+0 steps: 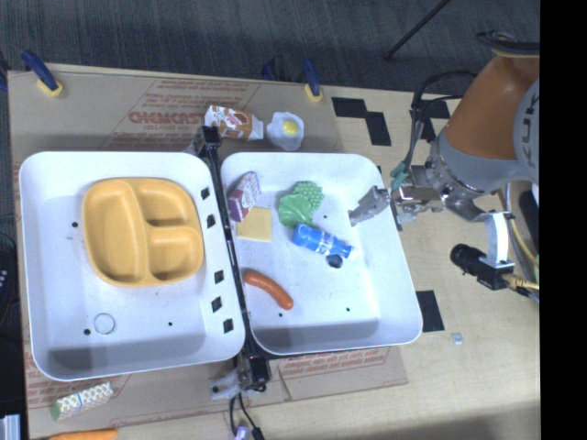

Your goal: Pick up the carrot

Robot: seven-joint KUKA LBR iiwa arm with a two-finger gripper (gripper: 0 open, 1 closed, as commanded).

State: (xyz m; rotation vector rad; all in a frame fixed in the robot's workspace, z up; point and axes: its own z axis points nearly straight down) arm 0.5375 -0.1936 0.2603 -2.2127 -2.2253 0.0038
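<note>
Carrot (268, 289): lies in lower left of the right bin (390, 282), near the bin's left wall.
Gripper (369, 206): above bin's right edge, fingers slightly spread, pinching nothing.
Blue bottle (321, 241): between them.

- Right bin (390, 314): clutter sits in its upper half — wrapped snack (243, 195), cheese slice (256, 225), green broccoli toy (300, 202), blue bottle (321, 241).
- Carrot (268, 289) lies alone in the lower left, just beside the divider wall (229, 273); approach from that side is tight.
- Bare floor to the carrot's right and below it, up to the front wall.
- Gripper (370, 205) hangs at the right bin's upper-right rim; blue bottle lies between it and the carrot.
- Left bin (37, 246): yellow tray (142, 229) takes the middle.
</note>
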